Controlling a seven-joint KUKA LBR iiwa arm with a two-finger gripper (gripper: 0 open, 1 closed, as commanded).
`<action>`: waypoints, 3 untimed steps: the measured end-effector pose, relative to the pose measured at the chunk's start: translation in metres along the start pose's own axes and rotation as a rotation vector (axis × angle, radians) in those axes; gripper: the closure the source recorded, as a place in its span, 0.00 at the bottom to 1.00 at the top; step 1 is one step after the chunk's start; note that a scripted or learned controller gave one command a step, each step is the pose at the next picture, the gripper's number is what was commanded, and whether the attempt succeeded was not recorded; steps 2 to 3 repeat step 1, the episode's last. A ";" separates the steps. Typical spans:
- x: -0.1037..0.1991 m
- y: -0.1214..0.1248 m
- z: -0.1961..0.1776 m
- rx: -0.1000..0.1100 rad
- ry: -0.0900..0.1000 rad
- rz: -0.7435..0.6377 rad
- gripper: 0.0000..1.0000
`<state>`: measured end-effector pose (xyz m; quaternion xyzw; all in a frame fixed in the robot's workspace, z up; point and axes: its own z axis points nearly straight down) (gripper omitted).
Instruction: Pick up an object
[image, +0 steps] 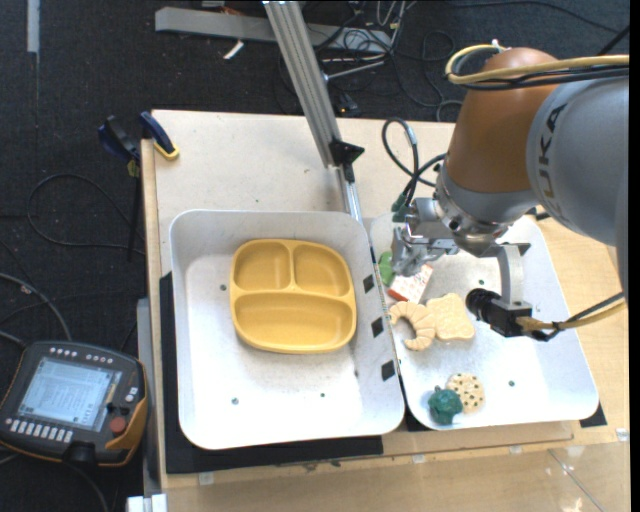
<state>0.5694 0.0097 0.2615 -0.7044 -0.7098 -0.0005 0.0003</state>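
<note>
camera view: the gripper (412, 252) hangs low in the right bin (560, 380), over a red-and-white packet (410, 287) beside the tan toy (437, 320); finger state i cannot tell. best to descend squarely, clear of the bin wall.

The arm (570, 150) is bulky grey metal with a glossy orange band (495, 120) above the wrist; dark letters mark the casing at three o'clock, and yellow and black cables loop around it.
</note>
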 end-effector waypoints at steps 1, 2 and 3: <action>0.051 0.001 0.023 0.004 0.000 0.000 1.00; 0.051 0.001 0.023 0.004 0.000 0.000 1.00; 0.051 0.001 0.023 0.004 0.000 0.000 1.00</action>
